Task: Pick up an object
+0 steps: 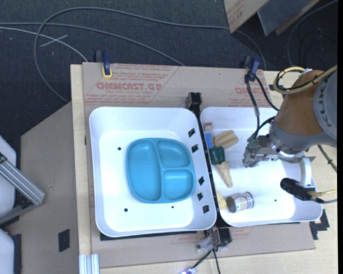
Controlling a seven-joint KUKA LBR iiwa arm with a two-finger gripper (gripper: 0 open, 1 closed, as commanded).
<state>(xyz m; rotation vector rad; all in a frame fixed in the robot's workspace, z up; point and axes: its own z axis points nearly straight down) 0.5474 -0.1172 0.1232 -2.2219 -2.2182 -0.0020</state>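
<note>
Hovers over the right bin (pixel 268 211) with gripper (pixel 252 156) low, finger state impossible to tell, nothing seen held; nearest is the cone (pixel 225 174) just to its left, long axis running near-to-far, can (pixel 240 202) below-left.

from my feed i see a dark carpeted floor (pixel 161 32) with thin grey cables (pixel 59 32) looping across it. the bench is a pale board (pixel 134 80) printed with red lettering, held by a yellow-and-blue clamp (pixel 106 65) at its far edge. a cardboard box (pixel 246 12) sits at the top right, a metal rail (pixel 19 179) at the left.
</note>
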